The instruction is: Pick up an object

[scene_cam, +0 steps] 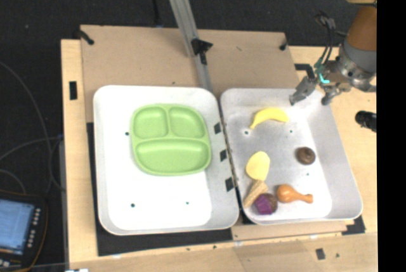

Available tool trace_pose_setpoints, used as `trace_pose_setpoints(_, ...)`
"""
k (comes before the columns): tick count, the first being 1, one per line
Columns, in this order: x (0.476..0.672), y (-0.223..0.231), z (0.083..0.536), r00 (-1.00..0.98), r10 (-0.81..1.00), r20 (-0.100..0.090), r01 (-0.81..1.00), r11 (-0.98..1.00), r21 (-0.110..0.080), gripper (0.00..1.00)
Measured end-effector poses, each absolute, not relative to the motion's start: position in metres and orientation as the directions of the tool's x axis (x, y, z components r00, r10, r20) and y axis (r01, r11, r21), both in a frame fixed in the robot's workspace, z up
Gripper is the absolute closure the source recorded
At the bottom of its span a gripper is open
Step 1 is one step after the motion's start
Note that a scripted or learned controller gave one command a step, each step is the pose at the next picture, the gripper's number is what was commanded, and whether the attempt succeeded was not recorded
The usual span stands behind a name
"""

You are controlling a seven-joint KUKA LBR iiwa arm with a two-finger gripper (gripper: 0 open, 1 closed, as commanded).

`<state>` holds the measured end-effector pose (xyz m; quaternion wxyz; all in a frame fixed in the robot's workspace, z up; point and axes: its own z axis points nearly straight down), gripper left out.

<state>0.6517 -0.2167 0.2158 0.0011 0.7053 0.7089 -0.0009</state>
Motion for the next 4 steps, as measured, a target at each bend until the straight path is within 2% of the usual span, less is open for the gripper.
trace_pose_setpoints(2, 0.656, -0.218, 0.102, -0.007, 1.000, -0.001, 1.000, 0.007, -0.004, 0.00)
trace_pose_setpoints(3, 0.659, -0.219, 0.118, -0.011, 1.000, -0.007, 1.000, 0.011, 0.005, 1.00)
trace_pose_setpoints(4, 0.669, -0.225, 0.170, -0.007, 1.000, -0.003, 1.000, 0.007, 0.007, 1.00)
